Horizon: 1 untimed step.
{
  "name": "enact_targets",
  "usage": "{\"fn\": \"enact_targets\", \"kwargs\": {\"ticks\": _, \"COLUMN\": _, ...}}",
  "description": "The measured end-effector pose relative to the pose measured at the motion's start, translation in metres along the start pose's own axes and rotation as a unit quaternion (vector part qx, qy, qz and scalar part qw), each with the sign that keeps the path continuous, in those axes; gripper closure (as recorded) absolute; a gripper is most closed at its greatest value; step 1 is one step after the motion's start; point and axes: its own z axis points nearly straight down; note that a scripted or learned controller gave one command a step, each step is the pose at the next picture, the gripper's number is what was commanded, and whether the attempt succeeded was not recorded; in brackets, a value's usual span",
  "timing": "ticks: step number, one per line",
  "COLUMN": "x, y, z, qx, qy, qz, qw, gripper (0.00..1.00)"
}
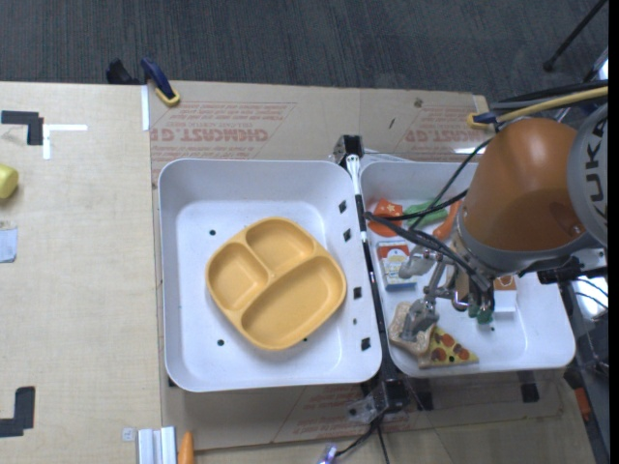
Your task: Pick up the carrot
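Note:
In the right bin, an orange elongated piece that looks like the carrot lies near the back left. Cables and the arm's orange band partly cover it. My gripper hangs low over the bin's front left, well in front of the carrot. It sits just above the crust end of a toy pizza slice. Nothing shows clearly in the gripper.
A yellow divided plate lies in the left bin. The right bin also holds a red-and-white packet, a red item at the back and a small white box. A yellow object rests on the bench at far left.

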Motion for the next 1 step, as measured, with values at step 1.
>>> {"fn": "enact_targets", "kwargs": {"ticks": 1, "x": -0.0215, "y": -0.0971, "z": -0.0226, "qx": 0.0, "qy": -0.001, "qz": -0.058, "qw": 0.9983, "gripper": 0.0}}
